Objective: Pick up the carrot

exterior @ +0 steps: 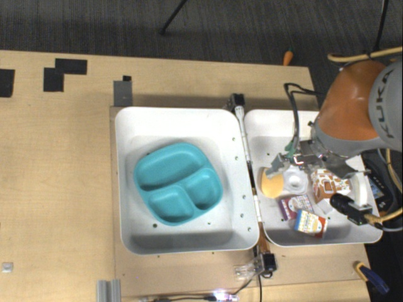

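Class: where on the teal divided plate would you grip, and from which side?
Probably the raised outer rim of the teal plate, at its right edge nearest the arm, coming straight down. It lies flat in the left bin and looks too wide to span; the thin rim offers a pinch.

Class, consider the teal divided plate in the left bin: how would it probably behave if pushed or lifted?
The teal plate looks moulded and rigid, so it would probably keep its shape. It lies flat and low, so a push would likely slide it across the white bin rather than tip it. Its shallow rim may offer little grip.
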Controlling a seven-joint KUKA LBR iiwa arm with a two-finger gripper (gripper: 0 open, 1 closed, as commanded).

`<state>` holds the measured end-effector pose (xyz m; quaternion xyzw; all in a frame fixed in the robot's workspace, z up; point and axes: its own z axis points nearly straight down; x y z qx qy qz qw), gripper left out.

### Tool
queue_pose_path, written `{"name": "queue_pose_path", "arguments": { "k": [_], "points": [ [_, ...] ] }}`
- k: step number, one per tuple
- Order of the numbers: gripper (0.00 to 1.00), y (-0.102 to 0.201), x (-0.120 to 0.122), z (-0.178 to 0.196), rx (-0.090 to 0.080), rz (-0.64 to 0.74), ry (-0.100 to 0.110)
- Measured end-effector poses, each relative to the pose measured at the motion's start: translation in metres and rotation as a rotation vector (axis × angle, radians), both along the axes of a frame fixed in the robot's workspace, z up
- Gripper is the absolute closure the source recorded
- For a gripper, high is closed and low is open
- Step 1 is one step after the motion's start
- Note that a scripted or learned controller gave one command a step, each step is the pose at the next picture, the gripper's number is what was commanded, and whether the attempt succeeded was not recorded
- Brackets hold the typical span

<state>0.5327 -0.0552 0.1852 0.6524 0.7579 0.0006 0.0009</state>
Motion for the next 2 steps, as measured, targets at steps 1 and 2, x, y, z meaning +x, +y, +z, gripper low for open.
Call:
{"name": "queue_pose_path", "arguments": {
  "k": [1,2],
  "points": [
    [0.00,-0.032,0.023,-0.095,0.002,-0.186,-0.012],
    [0.00,-0.044,-0.027,-0.095,-0.003,-0.099,-0.023]
  ]
}}
